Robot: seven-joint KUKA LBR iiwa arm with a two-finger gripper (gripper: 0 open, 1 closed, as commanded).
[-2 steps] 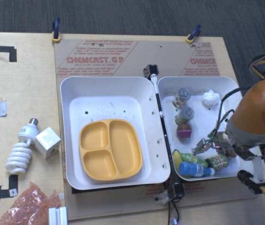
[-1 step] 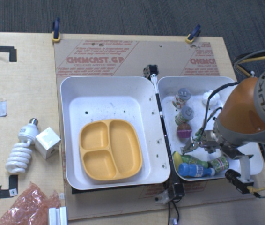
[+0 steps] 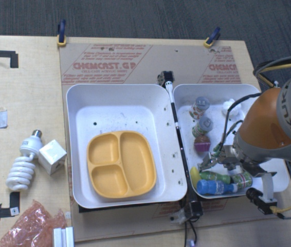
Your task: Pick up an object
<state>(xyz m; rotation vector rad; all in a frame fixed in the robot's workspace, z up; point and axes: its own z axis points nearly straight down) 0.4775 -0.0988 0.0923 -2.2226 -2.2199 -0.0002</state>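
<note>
While cardboard [image 3: 107, 60] reads "CHEMCAST", I cannot tell the jaws' [image 3: 211, 162] state.

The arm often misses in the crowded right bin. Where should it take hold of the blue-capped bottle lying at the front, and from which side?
Probably across its clear middle, coming straight down. The blue-capped bottle lies on its side along the front wall of the right bin, with a green bottle close behind, so fingers should straddle its narrow width.
</note>
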